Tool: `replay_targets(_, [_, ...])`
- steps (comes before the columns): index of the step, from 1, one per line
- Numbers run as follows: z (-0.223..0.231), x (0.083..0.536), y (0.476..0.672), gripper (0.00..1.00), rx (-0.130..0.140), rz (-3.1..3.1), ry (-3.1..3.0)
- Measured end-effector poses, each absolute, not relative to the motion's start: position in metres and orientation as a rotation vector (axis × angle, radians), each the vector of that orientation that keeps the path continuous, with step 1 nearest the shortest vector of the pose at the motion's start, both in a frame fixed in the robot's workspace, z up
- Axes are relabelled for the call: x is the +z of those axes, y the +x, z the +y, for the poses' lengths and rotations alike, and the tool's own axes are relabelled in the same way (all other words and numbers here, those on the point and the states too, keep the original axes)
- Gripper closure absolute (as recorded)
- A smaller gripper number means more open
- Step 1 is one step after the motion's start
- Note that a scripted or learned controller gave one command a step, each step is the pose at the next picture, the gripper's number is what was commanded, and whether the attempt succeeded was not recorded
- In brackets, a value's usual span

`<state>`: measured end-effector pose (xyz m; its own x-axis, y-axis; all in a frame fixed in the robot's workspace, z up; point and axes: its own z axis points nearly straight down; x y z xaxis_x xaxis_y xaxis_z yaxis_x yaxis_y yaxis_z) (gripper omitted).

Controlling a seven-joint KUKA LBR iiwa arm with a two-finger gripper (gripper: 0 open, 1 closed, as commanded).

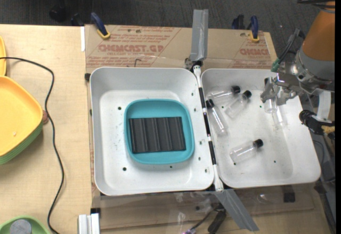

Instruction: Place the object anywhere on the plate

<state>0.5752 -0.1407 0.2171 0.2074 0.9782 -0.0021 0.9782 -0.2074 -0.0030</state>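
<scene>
Seemingly early on: the claw (274,94) hangs over the right bin (298,171), its grip impossible to tell, clear vials (246,150) just below-left; the teal plate (159,159), far left, awaits one.

A yellow dish (16,121) sits far left of the fingers — a black cable (53,137) curls beside it — with blue clamps (99,24) pinning cardboard (138,46) behind.
</scene>
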Motion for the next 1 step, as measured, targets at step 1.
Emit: replay_targets(1, [-0.1407,0.2172,0.5753,0.00,0.005,-1.977,-2.440])
